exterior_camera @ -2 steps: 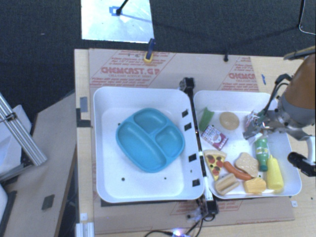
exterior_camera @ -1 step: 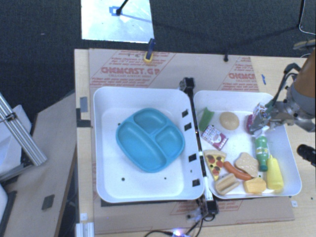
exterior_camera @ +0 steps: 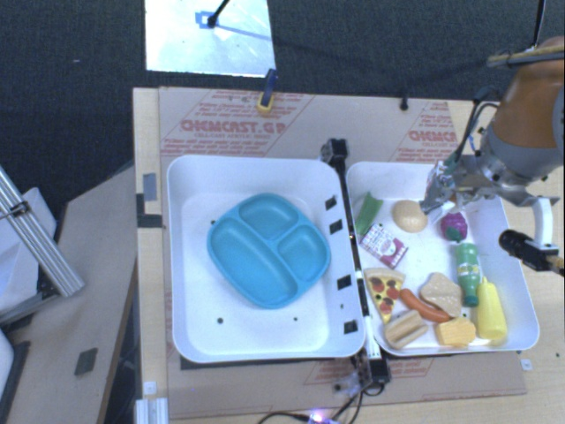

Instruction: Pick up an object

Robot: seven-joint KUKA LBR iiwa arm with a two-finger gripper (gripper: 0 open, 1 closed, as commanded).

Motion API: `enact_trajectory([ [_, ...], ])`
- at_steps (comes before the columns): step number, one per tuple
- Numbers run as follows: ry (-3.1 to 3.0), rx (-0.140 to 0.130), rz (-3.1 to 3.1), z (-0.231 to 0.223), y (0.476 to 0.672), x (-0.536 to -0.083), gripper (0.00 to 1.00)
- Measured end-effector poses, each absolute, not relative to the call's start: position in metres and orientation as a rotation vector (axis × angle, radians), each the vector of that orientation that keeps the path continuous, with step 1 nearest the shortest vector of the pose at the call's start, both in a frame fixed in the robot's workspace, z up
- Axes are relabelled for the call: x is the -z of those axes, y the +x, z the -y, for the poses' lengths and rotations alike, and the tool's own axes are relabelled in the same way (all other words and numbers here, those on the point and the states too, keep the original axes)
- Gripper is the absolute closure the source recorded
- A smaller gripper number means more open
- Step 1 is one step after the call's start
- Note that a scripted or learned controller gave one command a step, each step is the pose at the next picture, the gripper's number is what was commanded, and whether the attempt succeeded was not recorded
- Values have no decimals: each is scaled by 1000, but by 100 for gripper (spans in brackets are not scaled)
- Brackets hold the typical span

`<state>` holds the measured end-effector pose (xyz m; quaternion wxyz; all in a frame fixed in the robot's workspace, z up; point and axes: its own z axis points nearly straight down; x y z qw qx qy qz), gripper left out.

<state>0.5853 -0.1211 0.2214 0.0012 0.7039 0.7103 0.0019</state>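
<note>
Your gripper (exterior_camera: 439,194) hangs low over the right bin (exterior_camera: 521,334), near its far edge; you cannot tell from this angle how it is set. The nearest pick is the potato (exterior_camera: 409,215), just beside the gripper at about eight o'clock, its long axis lying roughly three-to-nine. The purple piece (exterior_camera: 454,227) sits just beside it at about five o'clock. The remaining toy food lies further toward six. The left bin (exterior_camera: 190,325), at nine o'clock, holds the blue tray (exterior_camera: 267,249).
</note>
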Motion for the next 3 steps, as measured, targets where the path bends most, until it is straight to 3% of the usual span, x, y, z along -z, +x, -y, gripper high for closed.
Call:
enact_trajectory([
  [1, 2210, -6, -2228, 84, 620, -233, 100],
  [2, 2210, -5, -2230, 37, 652, -217, 100],
  [3, 2213, -3, -2226, 34, 652, -226, 100],
])
